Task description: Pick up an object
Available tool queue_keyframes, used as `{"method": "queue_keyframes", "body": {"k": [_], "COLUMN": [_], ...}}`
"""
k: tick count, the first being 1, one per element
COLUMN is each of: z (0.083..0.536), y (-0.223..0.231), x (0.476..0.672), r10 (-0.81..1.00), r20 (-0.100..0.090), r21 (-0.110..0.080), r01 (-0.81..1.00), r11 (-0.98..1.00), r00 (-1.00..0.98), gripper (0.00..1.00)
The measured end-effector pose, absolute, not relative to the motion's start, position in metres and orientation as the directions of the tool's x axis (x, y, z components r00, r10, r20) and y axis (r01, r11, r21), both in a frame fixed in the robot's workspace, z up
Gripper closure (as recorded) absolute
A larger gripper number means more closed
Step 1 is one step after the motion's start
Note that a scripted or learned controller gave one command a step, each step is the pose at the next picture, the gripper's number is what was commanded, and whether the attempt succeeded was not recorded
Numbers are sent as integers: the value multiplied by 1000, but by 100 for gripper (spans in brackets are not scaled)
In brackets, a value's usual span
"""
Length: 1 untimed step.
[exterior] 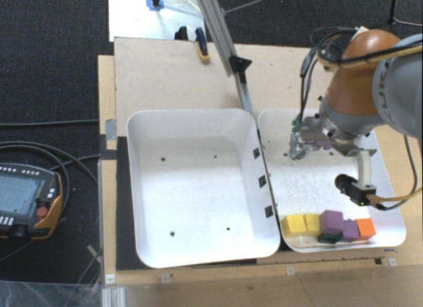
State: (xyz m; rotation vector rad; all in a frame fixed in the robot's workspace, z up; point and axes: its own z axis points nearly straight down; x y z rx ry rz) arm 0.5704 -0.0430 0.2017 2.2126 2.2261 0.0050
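Several small blocks lie along the near edge of the right bin (277,167): two yellow blocks (295,225), a large purple block (331,219), a dark green block (329,237), a smaller purple block (350,231) and an orange block (365,227). My gripper (299,145) hangs over the far left part of the right bin, well apart from the blocks, which sit nearer the camera and to its right. The grey arm with its orange band (357,67) reaches in from the right above it. Nothing shows under the gripper.
The left bin (142,167) stands beside the right one, sharing a rim with black clips. A metal pole (218,28) slants across the far bench. A teach pendant (23,200) lies on the floor at left.
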Motion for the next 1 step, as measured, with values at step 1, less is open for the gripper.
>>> {"method": "queue_keyframes", "body": {"k": [1], "z": [203], "y": [-91], "x": [544], "r10": [1000], "r20": [-2], "r21": [0], "r01": [1000], "r11": [-5], "r00": [5], "gripper": [100]}}
